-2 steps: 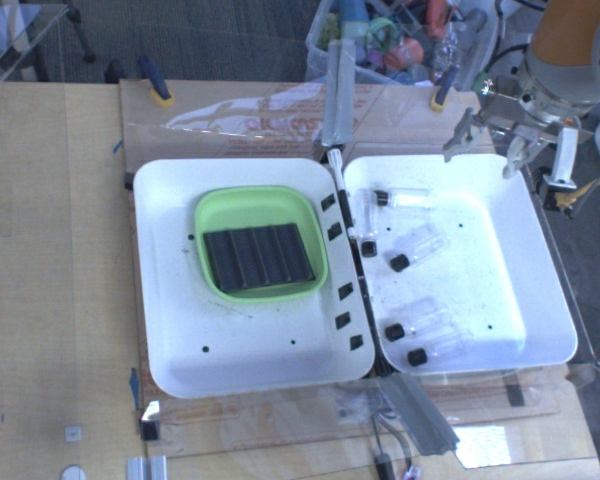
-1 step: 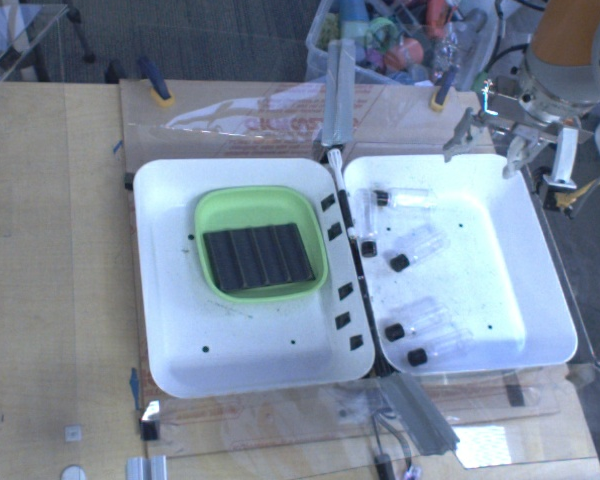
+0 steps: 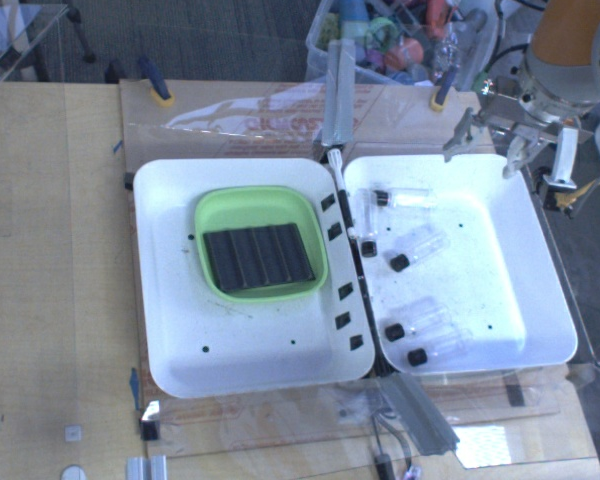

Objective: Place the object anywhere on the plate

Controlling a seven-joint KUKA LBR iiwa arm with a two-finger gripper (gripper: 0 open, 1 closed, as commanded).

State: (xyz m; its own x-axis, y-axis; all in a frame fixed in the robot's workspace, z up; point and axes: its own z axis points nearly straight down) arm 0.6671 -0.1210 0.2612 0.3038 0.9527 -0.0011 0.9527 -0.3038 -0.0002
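Note:
A green square plate (image 3: 212, 211) sits in the left white bin (image 3: 170, 348). On the plate lies a dark grey ribbed rectangular object (image 3: 258, 257), flat and slightly turned. My gripper (image 3: 486, 148) hangs above the far edge of the right bin (image 3: 540, 298), well to the right of the plate. Its two fingers (image 3: 459, 136) are spread open and nothing is between them. The orange band of the arm (image 3: 572, 18) shows at the top right.
Several clear vials with black caps lie in the right bin, for instance near its far left (image 3: 400, 199), at its middle (image 3: 417, 248) and at its front (image 3: 435, 347). A box of colourful items (image 3: 395, 18) stands behind the bins. Black clips line the divider (image 3: 342, 258).

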